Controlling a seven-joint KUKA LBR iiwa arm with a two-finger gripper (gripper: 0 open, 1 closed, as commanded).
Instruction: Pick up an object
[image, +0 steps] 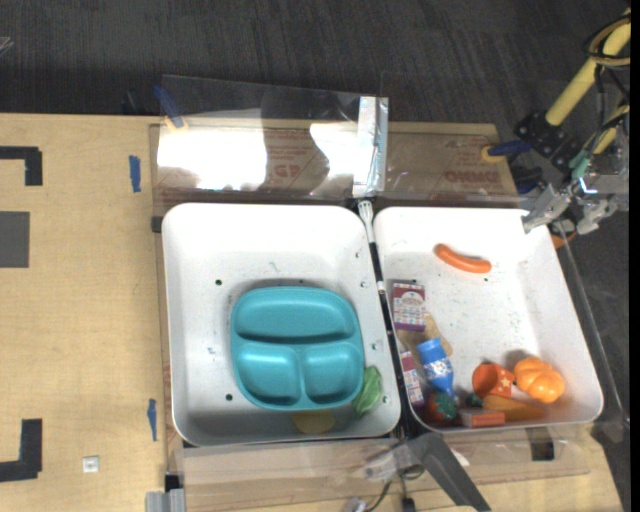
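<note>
**Hand parked off the right bin's upper right corner**

The hand (568, 215) sat at the upper right of the frame, just outside the top right corner of the right bin (520, 275). Cables and a yellow tube (580, 85) crowded around it, and whether it was open or closed could not be told; nothing could be seen in its grip.

The right bin had open white floor through its middle and upper part. A sausage (462, 260) lay alone near the top, well apart from the rest. Along the left wall lay a card packet (408, 305) and below it a blue bottle (435, 365). The lower right corner was packed: an orange fruit (540, 380), an orange cup (489, 379) touching it, and small red and green pieces against the bottom wall.

The left bin (200, 250) held a teal tray (295, 345) filling most of its lower centre, with a green piece (369, 390) tucked at the tray's lower right corner, hard against the wall. A clear plastic sheet (300, 140) stood behind both bins on the desk (70, 300).
</note>
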